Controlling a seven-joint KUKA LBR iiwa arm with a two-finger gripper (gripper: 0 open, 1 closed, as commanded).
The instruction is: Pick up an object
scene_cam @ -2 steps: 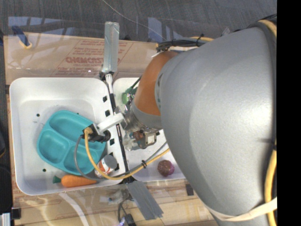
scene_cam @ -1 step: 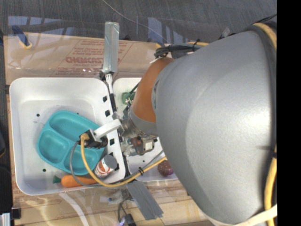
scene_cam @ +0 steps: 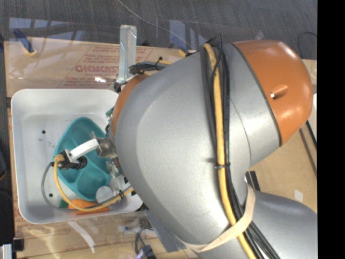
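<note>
One large grey robot arm with an orange band (scene_cam: 188,144) reaches in from the right and covers most of the scene. Its gripper (scene_cam: 112,169) is down inside the shallow white plastic bin (scene_cam: 24,117) on the left, low over a teal moulded plastic object (scene_cam: 81,134) - the one loose thing clearly seen in that bin, and so the likely target.

Progress, as a judgement: the reach into the bin looks done, while the grasp and the lift are not yet shown as done. The teal object appears to rest on the bin floor, in the right half of the bin and towards its near wall. Nothing can be seen held. The bulk of the wrist hides the working end, so whether the gripper is open or closed cannot be told (nor whether it touches the teal surface or only hovers just above it).

The teal object is smooth and rounded, with scooped hollows divided by a soft ridge - something like a small sectioned dish. Its left edge tapers to a blunt point. Its right side is hidden under the wrist.
</note>
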